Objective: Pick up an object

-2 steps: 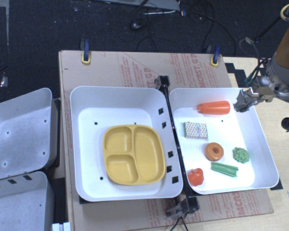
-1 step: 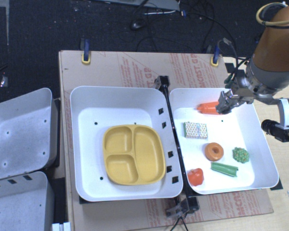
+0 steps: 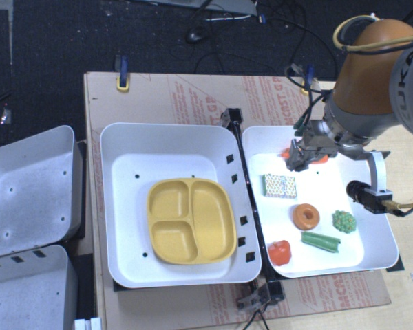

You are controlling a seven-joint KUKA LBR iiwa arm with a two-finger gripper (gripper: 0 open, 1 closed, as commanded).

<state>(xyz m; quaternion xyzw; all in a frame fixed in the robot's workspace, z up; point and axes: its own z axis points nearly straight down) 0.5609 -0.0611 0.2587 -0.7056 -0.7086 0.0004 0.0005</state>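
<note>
Camera view: fingers (image 3: 299,158), state unclear, sit over a red-orange object (image 3: 319,159).

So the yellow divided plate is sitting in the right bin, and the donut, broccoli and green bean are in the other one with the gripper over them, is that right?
Not quite. The camera view shows the yellow divided plate in the left bin, not the right. The donut, broccoli and green bean lie in the right bin, where the gripper reaches in.
</note>
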